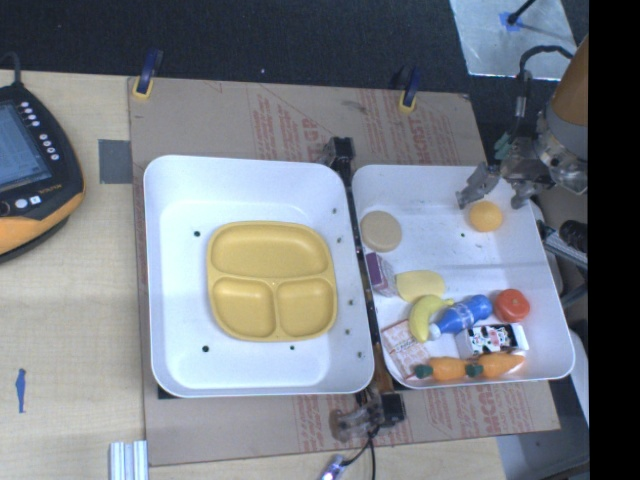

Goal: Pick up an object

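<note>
So the grey two-finger gripper (497, 186) was hanging over the far right corner of the right-hand shallow white bin (430, 183), coming in from the right edge of the shot. Its two fingers were spread apart with nothing between them. One fingertip sat to the left of the small round yellow-orange ball (486, 216), the other off to the ball's right, and the ball itself lay just below the gap, on the bin floor. Couldn't tell if either finger was actually touching it.

Everything else in that bin, going by the ball: a flat tan round cookie-looking disc (381, 231) was well to its left, near the bin's left wall. Nearer the camera than the ball was a pale yellow lumpy piece (421, 285), and a small purple block (378, 271) sat just left of that. Further toward the camera was the pile: a yellow toy banana (427, 317), a blue plastic bottle (462, 315) right beside it, a red toy tomato (511, 305), a little black-and-white carton (492, 340), and an orange toy carrot (470, 369) along the near wall. A printed paper card (401, 346) lay under the banana end.

The left-hand shallow white bin (170, 268) was far left of the ball and had a yellow three-compartment plastic tray (272, 279) lying flat in its middle. A black-and-orange handheld control pendant (30, 173) sat on the bench way off at the left edge.
</note>
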### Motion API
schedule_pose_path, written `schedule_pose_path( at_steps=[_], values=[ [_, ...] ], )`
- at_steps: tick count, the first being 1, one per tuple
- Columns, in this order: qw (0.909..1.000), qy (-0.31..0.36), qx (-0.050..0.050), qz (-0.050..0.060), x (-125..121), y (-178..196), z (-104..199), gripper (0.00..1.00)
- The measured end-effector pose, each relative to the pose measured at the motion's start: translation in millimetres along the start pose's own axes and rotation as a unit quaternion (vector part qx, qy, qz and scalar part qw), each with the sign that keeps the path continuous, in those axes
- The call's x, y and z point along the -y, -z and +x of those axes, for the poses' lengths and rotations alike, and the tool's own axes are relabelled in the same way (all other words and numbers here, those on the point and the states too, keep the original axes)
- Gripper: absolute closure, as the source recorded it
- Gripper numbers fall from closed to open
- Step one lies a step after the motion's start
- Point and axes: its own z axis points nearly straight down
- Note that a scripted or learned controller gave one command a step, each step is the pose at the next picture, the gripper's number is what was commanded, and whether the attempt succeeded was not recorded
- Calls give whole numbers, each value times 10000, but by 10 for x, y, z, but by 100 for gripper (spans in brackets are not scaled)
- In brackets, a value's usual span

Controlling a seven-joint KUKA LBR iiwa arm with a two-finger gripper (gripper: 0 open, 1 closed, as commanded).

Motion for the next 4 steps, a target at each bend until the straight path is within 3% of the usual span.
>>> schedule_pose_path(
  at_steps=[1,3,4],
  values=[
    [10000,13,2,9,238,-1237,766,0],
    [10000,11,7,-13,1182,-1231,488,0],
    [10000,19,8,-14,1130,-1234,694,0]
  ],
)
